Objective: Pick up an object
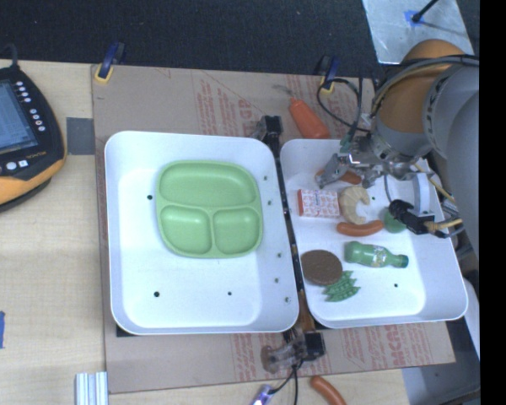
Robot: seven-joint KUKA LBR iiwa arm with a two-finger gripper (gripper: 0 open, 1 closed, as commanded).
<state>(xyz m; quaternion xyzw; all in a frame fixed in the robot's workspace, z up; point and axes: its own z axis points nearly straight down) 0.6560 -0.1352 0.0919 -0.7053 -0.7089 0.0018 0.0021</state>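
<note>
Two shallow white bins sit side by side on a sheet of cardboard point(194, 99) laid over a wooden bench point(34, 294). The left bin point(135, 302) holds a pale green divided plate point(209, 207) with three compartments, lying flat near the bin's far half.

The right bin point(422, 298) holds a scatter of small toy foods. Near its left wall lies a red and white packet point(318, 202). Just beside the packet, toward the right, is a cream-coloured croissant-like piece point(354, 201), and below that a thin orange-red sausage point(360, 227). A small green piece point(394, 222) sits at the sausage's right end. Lower in the bin, a green bottle point(374, 256) lies on its side, a brown round patty point(321, 267) lies flat, and a dark green leafy piece point(342, 288) touches the patty's lower right edge.

The grey arm point(447, 108) with its orange band point(405, 99) reaches in from the right, over the far end of the right bin. The gripper point(347, 169) hangs low over that far end, just above the croissant-like piece; a reddish-brown shape lies at its tip, and whether the fingers are apart or closed cannot be made out.

An orange carrot toy point(307, 119) rests on the cardboard beyond the bins. An orange-edged control pendant point(17, 142) lies on the bench at far left.
</note>
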